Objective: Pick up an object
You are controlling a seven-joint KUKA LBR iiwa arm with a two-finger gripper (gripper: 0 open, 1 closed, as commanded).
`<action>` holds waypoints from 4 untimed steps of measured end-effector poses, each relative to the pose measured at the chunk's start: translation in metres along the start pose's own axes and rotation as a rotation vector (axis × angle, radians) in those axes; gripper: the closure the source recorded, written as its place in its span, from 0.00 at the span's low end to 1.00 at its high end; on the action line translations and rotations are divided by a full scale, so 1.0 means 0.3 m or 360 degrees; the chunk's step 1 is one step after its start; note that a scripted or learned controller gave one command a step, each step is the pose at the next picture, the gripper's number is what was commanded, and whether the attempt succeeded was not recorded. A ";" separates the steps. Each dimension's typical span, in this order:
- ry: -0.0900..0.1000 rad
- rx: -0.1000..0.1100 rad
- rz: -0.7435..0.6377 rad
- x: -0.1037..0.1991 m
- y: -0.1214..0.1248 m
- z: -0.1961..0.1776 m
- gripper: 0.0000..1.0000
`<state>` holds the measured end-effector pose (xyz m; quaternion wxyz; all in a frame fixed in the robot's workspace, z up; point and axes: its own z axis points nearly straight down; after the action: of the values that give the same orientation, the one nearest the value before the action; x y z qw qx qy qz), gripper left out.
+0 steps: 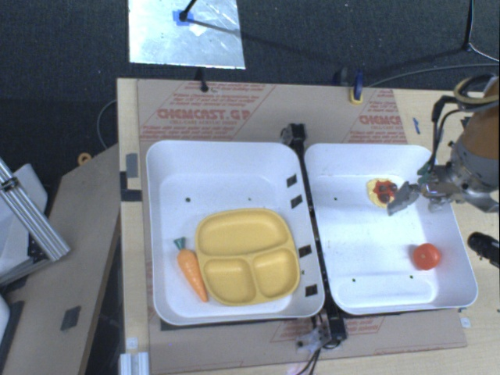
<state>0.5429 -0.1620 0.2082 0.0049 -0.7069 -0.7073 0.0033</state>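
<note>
In the right bin [367,287] lie a small yellow and red toy food piece [382,190] near the far wall and a red tomato [426,255] toward the near right. My gripper [408,196] reaches in from the right and sits just right of the yellow and red piece, close over it. In the left bin [168,233], a yellow divided plate [245,255] rests on the floor, and an orange carrot [191,270] lies against its left side.
A black clamp strip [306,217] runs between the two bins. A shiny metal sheet [186,22] lies on the dark floor beyond the bench. Cables trail at the upper right, and an aluminium frame stands at the far left.
</note>
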 end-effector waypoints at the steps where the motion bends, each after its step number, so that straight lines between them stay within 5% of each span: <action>1: -0.0005 -0.0021 -0.0005 0.001 0.010 -0.024 0.00; 3: -0.0001 -0.0013 -0.0001 0.012 0.012 0.390 0.00; 4: -0.0003 -0.0019 -0.0001 0.013 0.014 0.413 0.00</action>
<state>0.5456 -0.1579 0.0844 0.0001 -0.7068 -0.7074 -0.0002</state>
